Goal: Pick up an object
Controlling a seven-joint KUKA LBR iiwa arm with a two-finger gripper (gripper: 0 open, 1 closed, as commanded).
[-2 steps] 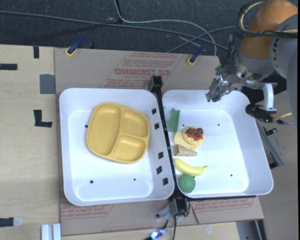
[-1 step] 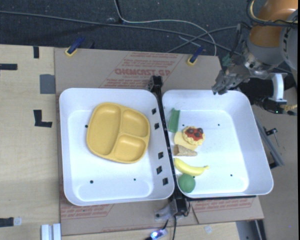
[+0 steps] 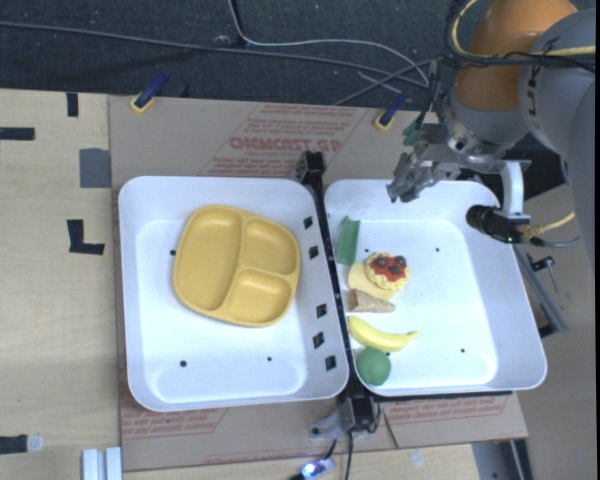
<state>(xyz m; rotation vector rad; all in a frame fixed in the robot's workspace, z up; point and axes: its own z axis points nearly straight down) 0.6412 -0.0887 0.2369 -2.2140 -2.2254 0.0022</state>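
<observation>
**My gripper above the right bin's far edge**

My gripper [image 3: 408, 184] hangs over the right bin [image 3: 480, 368]; whether it is wide or narrow I cannot tell. Below-left of it lie a green stick [image 3: 348, 239], a pastry [image 3: 380, 273], a banana [image 3: 380, 336] and a green ball [image 3: 374, 367]. Farther left, the left bin [image 3: 145, 368] bears a yellow tray [image 3: 236, 265].

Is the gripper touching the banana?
Apart. The camera view shows the gripper over the far edge of the right bin, while the banana lies near the bin's front, with bare white floor and other food between them.
</observation>
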